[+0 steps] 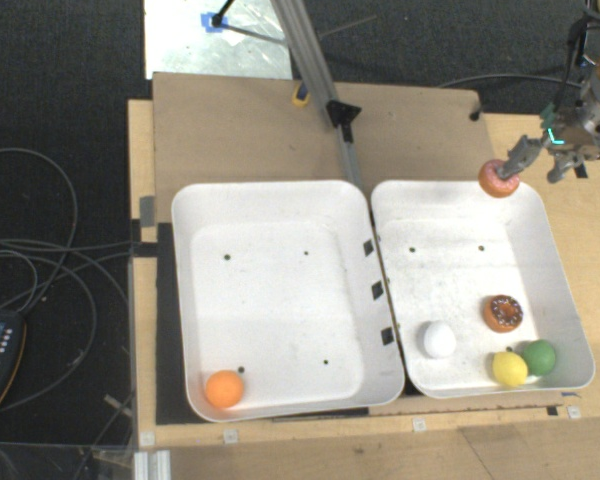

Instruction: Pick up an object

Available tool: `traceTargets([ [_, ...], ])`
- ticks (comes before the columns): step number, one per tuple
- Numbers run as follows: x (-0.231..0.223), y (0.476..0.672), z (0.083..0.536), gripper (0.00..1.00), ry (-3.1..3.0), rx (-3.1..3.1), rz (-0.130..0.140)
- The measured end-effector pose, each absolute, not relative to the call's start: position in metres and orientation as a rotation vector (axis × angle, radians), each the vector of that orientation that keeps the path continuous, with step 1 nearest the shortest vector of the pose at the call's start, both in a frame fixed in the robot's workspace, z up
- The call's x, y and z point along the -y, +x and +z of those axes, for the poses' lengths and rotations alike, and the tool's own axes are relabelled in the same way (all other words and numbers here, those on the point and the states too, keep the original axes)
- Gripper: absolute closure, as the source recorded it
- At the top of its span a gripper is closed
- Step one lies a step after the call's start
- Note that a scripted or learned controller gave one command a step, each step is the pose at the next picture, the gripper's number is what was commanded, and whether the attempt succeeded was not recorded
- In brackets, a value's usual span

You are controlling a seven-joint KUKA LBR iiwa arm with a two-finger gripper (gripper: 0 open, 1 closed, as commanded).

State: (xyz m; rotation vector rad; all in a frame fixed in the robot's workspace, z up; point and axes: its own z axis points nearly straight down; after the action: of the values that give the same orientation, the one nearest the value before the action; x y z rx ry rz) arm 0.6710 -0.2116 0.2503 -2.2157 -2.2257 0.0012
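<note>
One finger [520, 156] touches the pink doughnut [497, 180] above the right bin [550, 238].

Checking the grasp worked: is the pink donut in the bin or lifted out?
Lifted out: the pink donut hangs at the gripper fingertip over the right bin back rim.

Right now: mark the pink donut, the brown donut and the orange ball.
pink donut [498, 180], camera view, its frosted top.
brown donut [502, 313], camera view, its ring.
orange ball [224, 389], camera view, its centre.
</note>
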Motion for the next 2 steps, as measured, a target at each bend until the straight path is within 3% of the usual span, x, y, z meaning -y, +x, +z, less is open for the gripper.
traceTargets([
  [1, 0.211, 0.672, 0.253, 0.0, -2.215, 2.23, 0.0],
  [2, 0.206, 0.679, 0.206, 0.0, -2.214, 2.228, 0.001],
])
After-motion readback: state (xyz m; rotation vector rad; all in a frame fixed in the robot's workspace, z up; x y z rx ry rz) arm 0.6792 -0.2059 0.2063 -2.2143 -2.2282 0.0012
